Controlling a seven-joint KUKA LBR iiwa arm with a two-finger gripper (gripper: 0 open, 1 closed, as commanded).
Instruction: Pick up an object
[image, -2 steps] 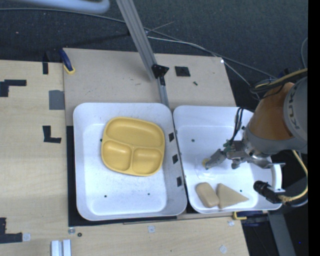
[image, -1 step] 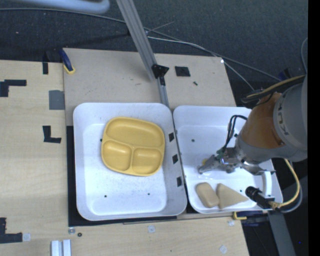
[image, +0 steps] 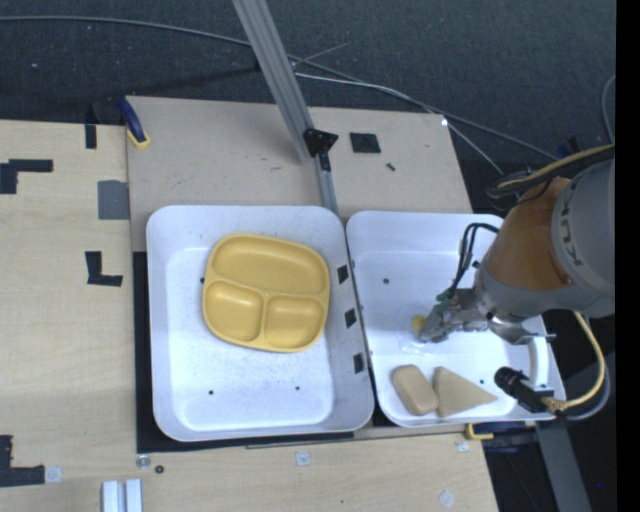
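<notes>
The 2 white bins sit side by side on the bench, and the seam where they meet serves as the landmark here. Left of that seam, the left bin (image: 175, 330) holds a yellow divided plate (image: 266, 291) with 3 compartments, lying flat in the bin's upper half with its right edge close to the seam. Up from the seam, a grey metal bar (image: 290, 85) slants away toward the top of the view.

Right of the seam, the right bin (image: 400, 245) holds 2 tan pieces in its lower part: a rounded beige block (image: 412, 389) nearer the seam, and a tan wedge (image: 461, 391) just beside it on the far side, the 2 nearly touching. Above them, further from the seam than the block, a small yellow object (image: 419, 323) lies on the bin floor.

The gripper (image: 436, 327) is down at the floor right next to that yellow object, apparently touching it. Whether its fingers are spread or closed cannot be told, nor whether they have hold of anything. The grey arm (image: 570, 250) with its orange band (image: 522, 250) reaches in beyond the gripper.
</notes>
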